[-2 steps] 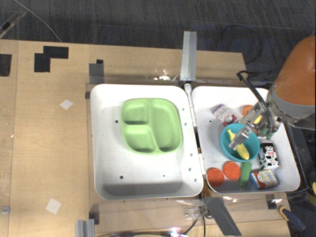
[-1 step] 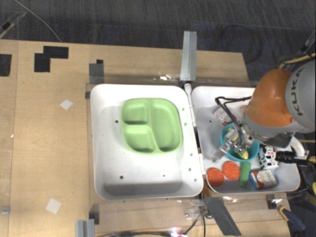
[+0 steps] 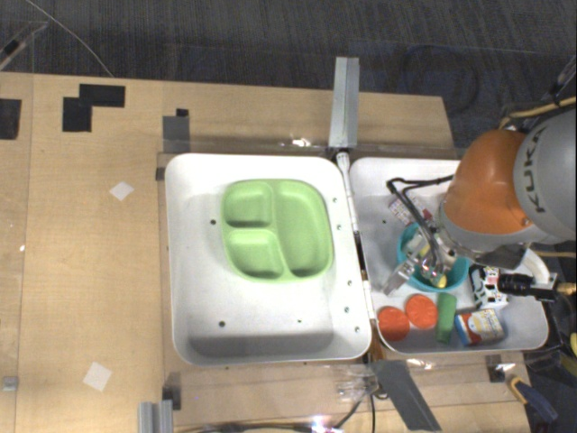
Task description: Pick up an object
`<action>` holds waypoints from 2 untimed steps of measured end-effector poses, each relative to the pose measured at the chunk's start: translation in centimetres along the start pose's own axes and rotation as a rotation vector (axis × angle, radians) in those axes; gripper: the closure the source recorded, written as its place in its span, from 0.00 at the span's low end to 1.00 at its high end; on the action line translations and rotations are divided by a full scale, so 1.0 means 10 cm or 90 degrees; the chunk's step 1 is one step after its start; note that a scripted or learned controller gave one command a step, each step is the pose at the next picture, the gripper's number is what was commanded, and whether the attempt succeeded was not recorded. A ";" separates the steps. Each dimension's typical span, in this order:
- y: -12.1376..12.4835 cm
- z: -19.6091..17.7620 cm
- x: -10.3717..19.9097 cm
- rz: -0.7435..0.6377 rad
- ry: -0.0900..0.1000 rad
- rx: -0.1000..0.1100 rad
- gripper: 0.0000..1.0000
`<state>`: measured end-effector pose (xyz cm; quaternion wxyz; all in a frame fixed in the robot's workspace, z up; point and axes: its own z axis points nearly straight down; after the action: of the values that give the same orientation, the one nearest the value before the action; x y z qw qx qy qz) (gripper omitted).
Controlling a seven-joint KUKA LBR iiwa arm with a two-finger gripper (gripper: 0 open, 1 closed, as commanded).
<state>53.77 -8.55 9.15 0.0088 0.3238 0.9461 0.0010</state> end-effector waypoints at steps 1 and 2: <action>-0.11 -0.01 0.10 0.068 -0.003 -0.004 0.00; 0.39 -0.06 -0.65 -0.068 0.039 0.019 0.00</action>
<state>61.28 -9.42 9.90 -0.0247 0.2724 0.9619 -0.0041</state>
